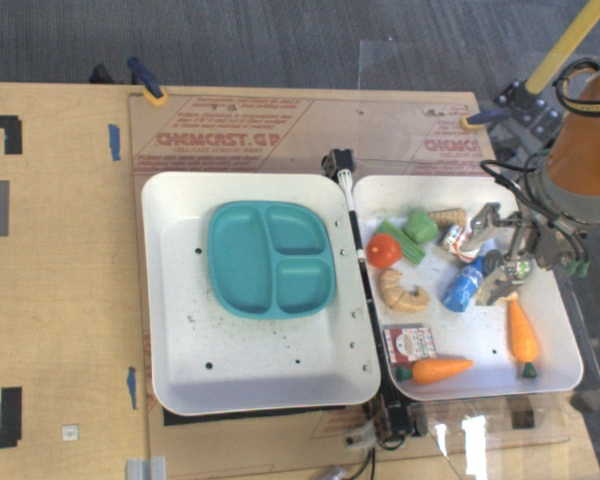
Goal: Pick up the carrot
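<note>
Two carrots in the right bin (565, 368), which is the first hazard; one carrot (522, 334) stands roughly upright at the bin's 4 o'clock, green stub down; a second carrot (442, 369) lies flat along the 6 o'clock wall, tip pointing to 3 o'clock, green end beside a small red-and-white packet (411, 343); task names one only, so either may be meant.

Gripper (504, 255) hangs at the bin's 3 o'clock, over clutter; jaws look spread, one finger toward 11 o'clock, the other toward 5 o'clock, nothing seen between them; exact gap hard to read against cables.

Risks, as judged:
- blue object (464, 287) sits just beside the lower finger at its 8 o'clock; a straight descent here likely lands on it, or on the red-and-white wrapper (458, 239) at 10 o'clock, not a carrot;
- upright carrot lies just below the gripper at 5 o'clock and near the wall; the outer finger may catch the rim;
- tapered, smooth body; a pinch near the tip could squirt it out;
- flat carrot hugs the wall, leaving little room for a finger behind it.

Left bin (170, 298) holds a teal divided plate (270, 258); no bearing on this.
</note>
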{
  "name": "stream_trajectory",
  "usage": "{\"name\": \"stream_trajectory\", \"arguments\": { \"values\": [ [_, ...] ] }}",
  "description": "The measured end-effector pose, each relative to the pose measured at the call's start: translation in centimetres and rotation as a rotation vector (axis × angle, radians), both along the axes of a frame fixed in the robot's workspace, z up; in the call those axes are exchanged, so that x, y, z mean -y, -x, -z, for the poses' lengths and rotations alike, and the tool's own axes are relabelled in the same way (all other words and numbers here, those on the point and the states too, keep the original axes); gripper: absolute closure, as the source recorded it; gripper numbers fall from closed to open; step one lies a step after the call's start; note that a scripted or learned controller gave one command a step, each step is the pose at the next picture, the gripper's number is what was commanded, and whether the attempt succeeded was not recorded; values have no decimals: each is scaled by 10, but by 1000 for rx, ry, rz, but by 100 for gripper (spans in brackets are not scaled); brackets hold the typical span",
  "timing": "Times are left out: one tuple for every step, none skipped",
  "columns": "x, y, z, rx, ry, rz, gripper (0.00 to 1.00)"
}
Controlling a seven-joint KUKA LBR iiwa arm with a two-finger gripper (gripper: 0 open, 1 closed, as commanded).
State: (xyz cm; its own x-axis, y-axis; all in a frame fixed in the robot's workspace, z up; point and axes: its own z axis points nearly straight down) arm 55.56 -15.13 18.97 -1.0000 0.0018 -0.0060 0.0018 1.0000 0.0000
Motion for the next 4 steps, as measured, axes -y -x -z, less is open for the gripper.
{"name": "stream_trajectory", "arguments": {
  "values": [
    [33, -4, 93, 4, 1, -133, 0],
    [39, 60, 99, 8, 5, -427, 0],
    [44, 62, 100, 11, 3, -436, 0],
    [63, 60, 100, 13, -2, -600, 0]
  ]
}}
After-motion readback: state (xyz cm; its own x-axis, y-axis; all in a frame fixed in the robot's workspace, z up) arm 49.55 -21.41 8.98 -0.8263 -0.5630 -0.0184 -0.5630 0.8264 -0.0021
